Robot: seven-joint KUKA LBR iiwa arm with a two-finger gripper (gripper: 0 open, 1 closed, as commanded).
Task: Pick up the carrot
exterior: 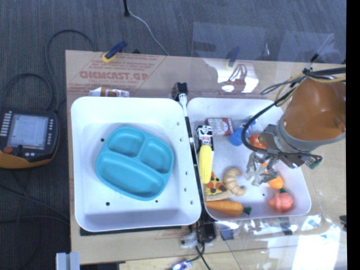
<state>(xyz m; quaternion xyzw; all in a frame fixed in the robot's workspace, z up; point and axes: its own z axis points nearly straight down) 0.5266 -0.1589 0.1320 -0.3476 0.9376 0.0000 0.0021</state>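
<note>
Orange carrot [224,207] lies at right bin's [304,204] 7 o'clock; claw [260,170], fingers spread, empty, hovers toward 3 o'clock. Risk: croissant [234,181] between, wrong grab.

From my seat the arm's orange band [315,112] covers the right bin's [225,106] far right corner and hides part of a red-orange item [257,141] beneath it. The gripper [260,170] is a blur of metal and cable; I cannot tell its finger spacing. The arm runs off the right edge.
</note>
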